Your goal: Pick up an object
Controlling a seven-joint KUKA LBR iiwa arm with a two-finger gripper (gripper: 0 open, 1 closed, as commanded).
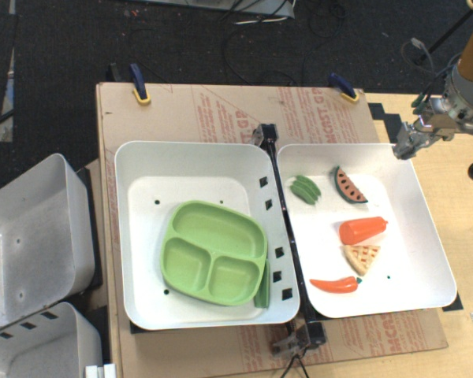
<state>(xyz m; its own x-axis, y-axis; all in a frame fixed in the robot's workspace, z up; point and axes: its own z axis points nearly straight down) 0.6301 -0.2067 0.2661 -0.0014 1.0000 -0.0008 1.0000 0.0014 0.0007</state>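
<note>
The right bin (pixel 410 203) holds a green pepper-like toy (pixel 306 189), a watermelon slice (pixel 349 186), an orange carrot-like piece (pixel 363 229), a waffle wedge (pixel 363 257) and a red chili (pixel 335 285). My gripper (pixel 406 144) hangs over the bin's far right corner, apart from all the toys, at the end of the grey arm entering from the right. Nothing shows between its fingers.
The left bin (pixel 142 172) holds a green three-compartment tray (pixel 214 252). A black divider with clips (pixel 277 211) runs between the bins. Blue-and-yellow clamps (pixel 139 85) (pixel 344 87) hold the brown board at the back. White containers (pixel 31 235) stand at far left.
</note>
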